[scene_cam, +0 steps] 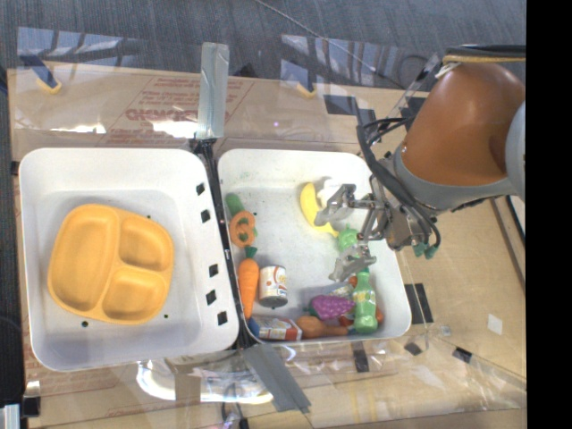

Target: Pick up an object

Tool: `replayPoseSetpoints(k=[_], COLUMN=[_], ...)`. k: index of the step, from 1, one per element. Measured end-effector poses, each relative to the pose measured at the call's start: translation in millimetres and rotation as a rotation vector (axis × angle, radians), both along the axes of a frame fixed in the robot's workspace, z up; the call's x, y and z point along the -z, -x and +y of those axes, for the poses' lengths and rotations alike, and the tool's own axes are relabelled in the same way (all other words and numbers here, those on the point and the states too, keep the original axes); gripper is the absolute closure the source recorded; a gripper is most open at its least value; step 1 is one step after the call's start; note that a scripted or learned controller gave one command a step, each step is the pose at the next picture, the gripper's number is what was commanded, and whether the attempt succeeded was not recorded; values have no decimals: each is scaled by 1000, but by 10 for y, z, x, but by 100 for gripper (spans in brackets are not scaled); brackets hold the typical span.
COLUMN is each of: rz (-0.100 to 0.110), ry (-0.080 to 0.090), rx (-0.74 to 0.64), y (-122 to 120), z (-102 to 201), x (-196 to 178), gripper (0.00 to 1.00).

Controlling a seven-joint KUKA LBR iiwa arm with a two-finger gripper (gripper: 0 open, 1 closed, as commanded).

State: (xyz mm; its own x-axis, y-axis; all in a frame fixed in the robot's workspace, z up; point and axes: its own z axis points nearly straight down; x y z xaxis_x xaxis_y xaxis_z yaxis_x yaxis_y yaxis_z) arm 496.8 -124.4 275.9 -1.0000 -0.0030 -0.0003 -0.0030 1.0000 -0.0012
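From the overhead camera, I saw the hand (347,232) hanging open over the right bin (295,164), its fingers spread and holding nothing. The banana (312,204) lay just beside the upper finger; carrot (248,281), can (273,286) and grapes (332,307) sat lower. I judged the best move was to centre both fingers over the banana before descending and closing.

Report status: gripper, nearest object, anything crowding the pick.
Gripper down in right bin, fingers spread, nothing between them. Yellow toy beside upper finger, not held. Green bottle, purple grapes crowd the lower corner.
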Motion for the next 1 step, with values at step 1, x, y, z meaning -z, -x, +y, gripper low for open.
replayPoseSetpoints(k=[1], rz=[2], ry=[-2], rx=[-132], y=[-826], z=[-561], x=[475], gripper=[0])
